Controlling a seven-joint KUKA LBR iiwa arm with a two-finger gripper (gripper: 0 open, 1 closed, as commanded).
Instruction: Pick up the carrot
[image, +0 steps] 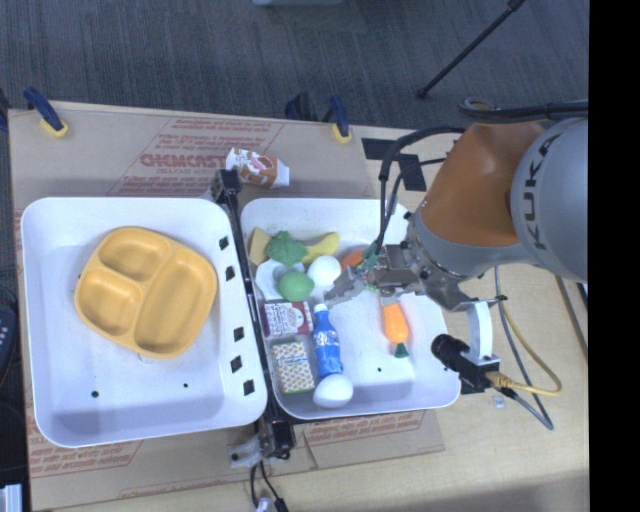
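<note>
Reaching into right bin (430, 395), arm (500, 200) hangs over clutter. Gripper (372, 278): grip state cannot be told. Carrot (396, 324) lies loose just below it, clear of blue bottle (325, 342). Best: shift down-view, centre over carrot, descend straight.

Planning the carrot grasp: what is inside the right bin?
Right bin holds the carrot, blue bottle, two white eggs, green vegetables, banana and small boxes. The arm covers the bin's upper right corner.
</note>
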